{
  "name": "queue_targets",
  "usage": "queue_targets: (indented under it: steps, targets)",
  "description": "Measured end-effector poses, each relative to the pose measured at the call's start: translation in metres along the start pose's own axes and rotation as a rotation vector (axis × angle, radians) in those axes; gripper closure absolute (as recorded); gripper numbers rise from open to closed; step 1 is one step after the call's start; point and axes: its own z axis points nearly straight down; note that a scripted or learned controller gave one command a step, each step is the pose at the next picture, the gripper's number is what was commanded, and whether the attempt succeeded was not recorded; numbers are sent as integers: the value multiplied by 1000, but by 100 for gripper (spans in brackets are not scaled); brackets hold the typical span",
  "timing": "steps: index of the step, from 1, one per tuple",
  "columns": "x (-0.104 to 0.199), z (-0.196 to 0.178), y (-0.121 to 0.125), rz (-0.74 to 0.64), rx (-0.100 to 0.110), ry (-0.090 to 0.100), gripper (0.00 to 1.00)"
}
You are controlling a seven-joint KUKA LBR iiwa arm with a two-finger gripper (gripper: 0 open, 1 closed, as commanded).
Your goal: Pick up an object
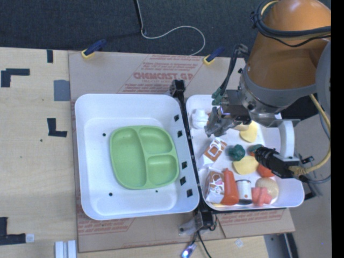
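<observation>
The gripper is seen low over the upper left part of the right bin, hung beneath the grey and orange arm that fills the upper right of the view. Whether anything is grasped, or how the hand is set, cannot be told from this angle, since the metal parts are dark and crowded together.

Just left of the gripper, a small white object is found against the bin's wall. Directly below the gripper, a small red-and-white carton is lying tilted. Right of that carton, a dark green round piece is seen, and beyond it a yellow piece. Another pale yellow piece is placed just right of the gripper. Further below, a second printed carton, an orange-red carrot-like piece and a peach-coloured toy fruit are packed together near the bin's lower edge.

Well to the left of the gripper, a green divided plate is laid in the left bin.
</observation>
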Motion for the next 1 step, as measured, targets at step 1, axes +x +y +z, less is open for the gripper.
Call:
queue_targets:
  steps: [1]
  targets:
    - [35,-87,0,-9,-4,3,100]
